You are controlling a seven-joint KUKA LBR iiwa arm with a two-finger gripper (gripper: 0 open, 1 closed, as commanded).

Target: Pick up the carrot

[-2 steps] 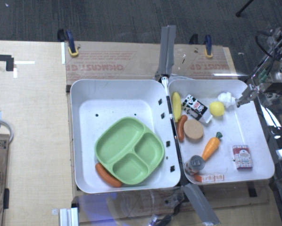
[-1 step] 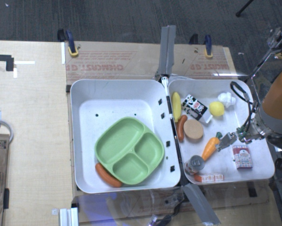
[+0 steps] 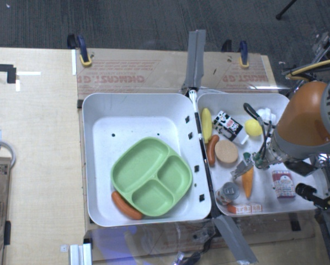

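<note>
The carrot (image 3: 248, 183) is a short orange cone in the right bin (image 3: 275, 99), lying with its tip toward the bin's front wall. My gripper (image 3: 244, 168) reaches in from the right, below the orange wrist band, and sits right over the carrot's thick upper end, touching or nearly touching it. The gripper's grey body hides that end, so whether it has a hold on the carrot is unclear.
Crowded around the carrot are a tan disc (image 3: 227, 153), a red sausage (image 3: 212, 149), a small can (image 3: 229, 191), a red-and-white packet (image 3: 282, 184), a lemon (image 3: 253, 127) and a yellow banana (image 3: 206, 124). The left bin (image 3: 99, 148) holds a green divided plate (image 3: 152, 175) and an orange sausage (image 3: 126, 206).
</note>
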